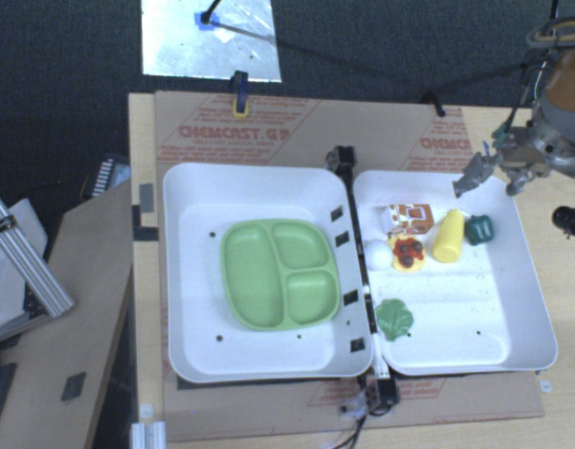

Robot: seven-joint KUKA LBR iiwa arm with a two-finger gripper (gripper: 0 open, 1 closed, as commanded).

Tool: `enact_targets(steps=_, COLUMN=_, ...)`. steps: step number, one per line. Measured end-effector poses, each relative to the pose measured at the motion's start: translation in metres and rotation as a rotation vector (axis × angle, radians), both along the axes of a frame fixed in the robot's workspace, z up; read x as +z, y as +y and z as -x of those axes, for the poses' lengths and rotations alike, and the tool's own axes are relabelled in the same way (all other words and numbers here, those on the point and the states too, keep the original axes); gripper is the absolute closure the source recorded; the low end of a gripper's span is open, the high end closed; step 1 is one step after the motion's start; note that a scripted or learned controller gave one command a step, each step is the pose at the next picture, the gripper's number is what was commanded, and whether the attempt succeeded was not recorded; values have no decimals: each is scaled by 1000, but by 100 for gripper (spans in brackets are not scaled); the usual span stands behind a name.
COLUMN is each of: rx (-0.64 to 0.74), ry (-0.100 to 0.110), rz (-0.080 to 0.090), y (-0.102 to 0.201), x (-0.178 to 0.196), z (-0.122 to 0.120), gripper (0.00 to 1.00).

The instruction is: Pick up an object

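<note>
While hand (494, 177) hovers open, empty, above right bin's (521, 330) far rim, yellow plastic bottle-shaped toy (448, 236) looks light, stiff, smooth; grip across narrow waist

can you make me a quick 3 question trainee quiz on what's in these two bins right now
1. True or false: the green divided tray lies in the left bin.
2. Which item sits between the yellow bottle and the bin's right wall? A) green leafy piece B) dark green block C) white egg
3. Fill in: the gripper hovers over the right bin's ____ edge.

Key: 1 true. 2 B, the dark green block. 3 far.
</note>
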State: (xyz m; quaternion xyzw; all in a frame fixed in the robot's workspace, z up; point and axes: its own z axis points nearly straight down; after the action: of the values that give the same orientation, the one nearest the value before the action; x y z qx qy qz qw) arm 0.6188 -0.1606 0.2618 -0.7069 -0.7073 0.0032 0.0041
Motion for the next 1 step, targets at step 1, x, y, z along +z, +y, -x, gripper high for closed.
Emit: enact_targets(steps=1, rx=3, ry=-12, rz=2, y=1, x=8, z=-2, gripper=0)
